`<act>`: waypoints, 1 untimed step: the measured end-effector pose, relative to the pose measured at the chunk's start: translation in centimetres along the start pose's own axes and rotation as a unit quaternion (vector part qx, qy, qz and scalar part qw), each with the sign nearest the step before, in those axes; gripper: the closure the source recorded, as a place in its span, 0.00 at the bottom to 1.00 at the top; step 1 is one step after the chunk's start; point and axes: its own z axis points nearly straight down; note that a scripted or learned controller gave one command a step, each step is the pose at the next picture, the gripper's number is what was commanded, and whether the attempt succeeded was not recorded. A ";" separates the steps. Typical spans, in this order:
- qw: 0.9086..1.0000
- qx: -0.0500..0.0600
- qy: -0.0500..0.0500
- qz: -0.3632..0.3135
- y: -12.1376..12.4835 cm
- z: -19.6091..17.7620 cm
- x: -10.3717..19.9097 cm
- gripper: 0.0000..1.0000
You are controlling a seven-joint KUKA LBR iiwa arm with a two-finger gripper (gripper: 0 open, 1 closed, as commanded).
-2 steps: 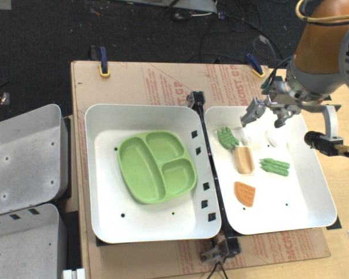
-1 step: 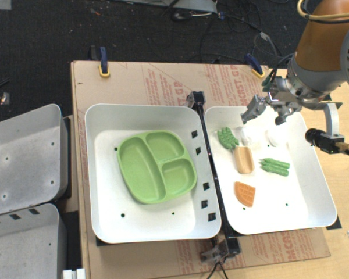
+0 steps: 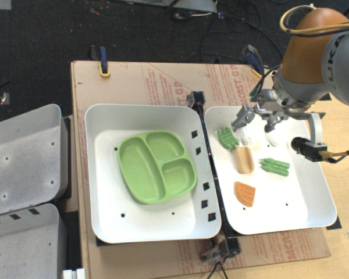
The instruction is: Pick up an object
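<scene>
In the right bin (image 3: pixel 314 211) lie a green leafy piece (image 3: pixel 227 138), a tan bread-like block (image 3: pixel 243 159), a bunch of green beans (image 3: pixel 274 166) and an orange wedge (image 3: pixel 245 193). My gripper (image 3: pixel 258 121) hovers over the bin's far side, just right of and above the green leafy piece. Its fingers stand open, with nothing between them. The grey arm with its orange band (image 3: pixel 314 36) comes in from the upper right.
The left bin (image 3: pixel 99 214) holds a green divided plate (image 3: pixel 157 166). A black divider (image 3: pixel 208 161) runs between the bins. Grey trays (image 3: pixel 23 156) lie off the bench to the left. Cables cross the floor behind.
</scene>
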 end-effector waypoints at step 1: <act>1.000 0.000 0.000 0.002 -0.6 4.5 -0.1 0.00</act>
